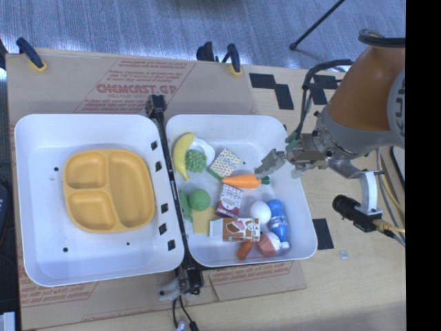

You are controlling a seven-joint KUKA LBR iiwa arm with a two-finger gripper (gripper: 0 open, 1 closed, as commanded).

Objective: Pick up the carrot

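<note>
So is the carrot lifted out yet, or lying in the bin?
Lying in the right bin: the carrot rests flat among the toys, gripper beside its tip.

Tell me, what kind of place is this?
Probably a robotics lab bench: a robot arm reaches over two white bins, one full of toy food such as a carrot and a banana.

We see a pale wooden bench (331, 267) covered largely by a flat brown cardboard sheet with red print (138, 85). On the sheet sit two shallow white plastic bins side by side, the left bin (27, 205) and the right bin (303, 233), their inner rims touching. Black tape patches (272, 88) mark the bench at far right.
</note>
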